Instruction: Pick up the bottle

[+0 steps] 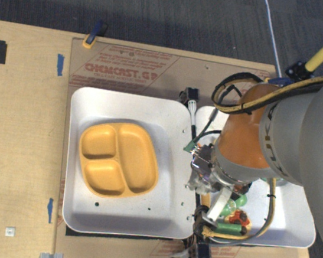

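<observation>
Arm [281, 124] reaches in from your right, wrist low over right bin [296, 234]. Gripper [216, 213] sits down among small items at bin's front-left. Grip state: can't tell, wrist blocks it. Green bottle [228, 227] lies on its side, just beside gripper. Left bin [79, 203] holds yellow divided tray [118, 158].

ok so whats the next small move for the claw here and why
Probably a short, careful descent straight down. The claw hangs low in the right white bin, right over a cluster of small green, red and orange items near that bin's left wall. Which one is the bottle is too hidden to tell. The yellow three-compartment plastic tray lies in the left bin, out of the way.
</observation>
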Available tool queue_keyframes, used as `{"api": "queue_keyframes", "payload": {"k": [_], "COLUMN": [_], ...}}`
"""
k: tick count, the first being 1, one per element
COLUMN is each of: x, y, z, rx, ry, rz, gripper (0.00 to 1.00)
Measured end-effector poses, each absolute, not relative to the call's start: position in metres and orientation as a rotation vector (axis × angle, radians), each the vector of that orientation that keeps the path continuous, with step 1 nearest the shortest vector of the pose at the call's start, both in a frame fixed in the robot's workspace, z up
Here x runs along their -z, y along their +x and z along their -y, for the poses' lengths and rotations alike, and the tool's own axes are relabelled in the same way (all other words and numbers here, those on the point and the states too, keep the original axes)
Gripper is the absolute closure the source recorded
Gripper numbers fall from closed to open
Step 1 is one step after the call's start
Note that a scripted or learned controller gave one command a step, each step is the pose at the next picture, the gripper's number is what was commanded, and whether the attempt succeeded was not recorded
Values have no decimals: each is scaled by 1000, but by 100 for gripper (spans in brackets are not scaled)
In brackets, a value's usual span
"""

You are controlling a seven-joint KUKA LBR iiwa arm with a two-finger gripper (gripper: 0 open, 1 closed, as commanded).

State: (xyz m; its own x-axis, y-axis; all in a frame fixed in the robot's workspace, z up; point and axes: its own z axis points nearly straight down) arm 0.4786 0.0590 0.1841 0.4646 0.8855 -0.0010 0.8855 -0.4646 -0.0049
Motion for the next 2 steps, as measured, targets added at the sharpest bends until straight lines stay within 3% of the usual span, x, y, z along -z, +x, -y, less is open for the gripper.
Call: {"api": "queue_keyframes", "payload": {"k": [1,2], "x": [-184,-184], "y": [479,479], "z": [-4,-68], "rx": [-2,-4], "ry": [-2801,-2597], "rz": [1420,1763], "gripper": [100,100]}}
